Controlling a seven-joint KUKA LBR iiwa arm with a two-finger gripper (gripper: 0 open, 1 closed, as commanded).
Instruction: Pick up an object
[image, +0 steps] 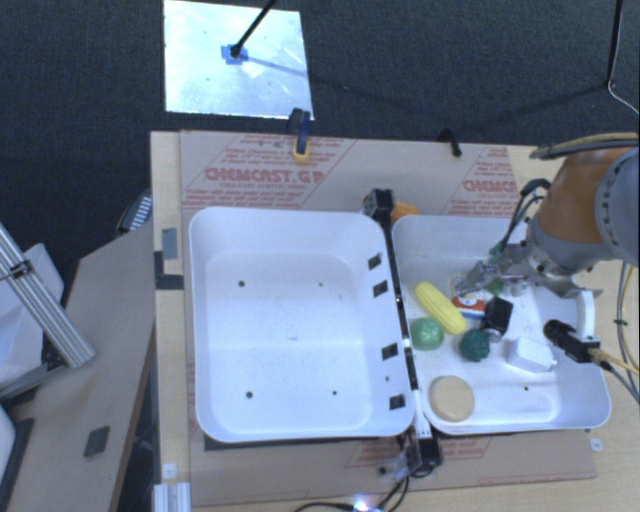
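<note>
The right bin (575, 405) holds several small objects. A yellow corn-shaped piece (440, 306) lies near its left wall, with a light green ball (427, 333) just below it and a dark green lump (475, 345) to the right. A tan round disc (452, 397) sits at the front. A white block (530, 353) and a black piece (497, 315) lie mid-bin. A red and blue item (468, 299) is partly hidden under the gripper. My gripper (483, 274) hangs low over the bin's middle, just right of the yellow piece and above the red and blue item.
The left bin (215, 240) stands beside the right one, with black clips along the shared wall (392, 320). An orange object (405, 211) sits behind the bins. The arm (585, 205) and a black part (565, 341) overhang the right bin's right side.
</note>
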